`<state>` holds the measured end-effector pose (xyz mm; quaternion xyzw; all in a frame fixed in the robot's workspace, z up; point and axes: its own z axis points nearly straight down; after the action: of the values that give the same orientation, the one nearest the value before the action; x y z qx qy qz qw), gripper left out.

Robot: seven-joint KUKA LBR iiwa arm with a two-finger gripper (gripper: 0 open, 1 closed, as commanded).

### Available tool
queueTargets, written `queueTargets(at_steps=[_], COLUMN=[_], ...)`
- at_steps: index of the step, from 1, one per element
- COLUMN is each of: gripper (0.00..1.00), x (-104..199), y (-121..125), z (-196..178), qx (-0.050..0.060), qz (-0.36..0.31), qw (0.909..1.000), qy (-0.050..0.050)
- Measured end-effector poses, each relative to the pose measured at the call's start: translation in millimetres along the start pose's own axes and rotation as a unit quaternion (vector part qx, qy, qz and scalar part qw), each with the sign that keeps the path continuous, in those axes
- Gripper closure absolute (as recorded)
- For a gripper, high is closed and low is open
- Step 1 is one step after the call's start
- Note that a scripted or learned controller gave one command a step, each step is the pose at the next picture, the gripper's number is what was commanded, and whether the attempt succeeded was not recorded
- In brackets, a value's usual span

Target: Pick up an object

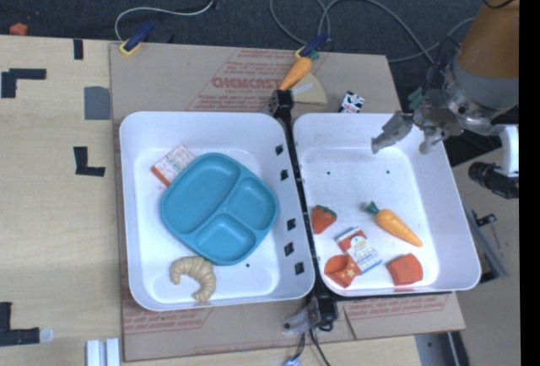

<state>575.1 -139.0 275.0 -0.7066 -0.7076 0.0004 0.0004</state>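
Two bins (135, 132): left holds tray (219, 207), croissant (193, 276); right, carrot (395, 223).

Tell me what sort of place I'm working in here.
Likely a robot lab test bench: two white bins holding toy food like a carrot and croissant, taped cardboard, loose cables.

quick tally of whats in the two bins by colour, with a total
Blue: 1, plate
Tan: 1, croissant
Orange: 1, carrot
Red: 3, strawberry, strawberry, red block
Red and white: 2, carton, carton
Total: 8
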Motion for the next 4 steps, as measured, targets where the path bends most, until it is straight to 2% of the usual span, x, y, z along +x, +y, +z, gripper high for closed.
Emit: queueTargets(at_steps=[1,2,3,4], gripper=[0.0,0.0,0.0,0.0], x=[-53.6,-31.8,-62.9,8.2], y=[-50.5,-33.3,-79.2,-30.7], z=[73.9,188.3,188.4,187.8], qx=[0.001,-0.003,-0.003,-0.005], qz=[0.001,0.0,0.001,0.001], qw=[1.0,1.0,1.0,1.0], qy=[0.0,0.0,-0.002,-0.005])
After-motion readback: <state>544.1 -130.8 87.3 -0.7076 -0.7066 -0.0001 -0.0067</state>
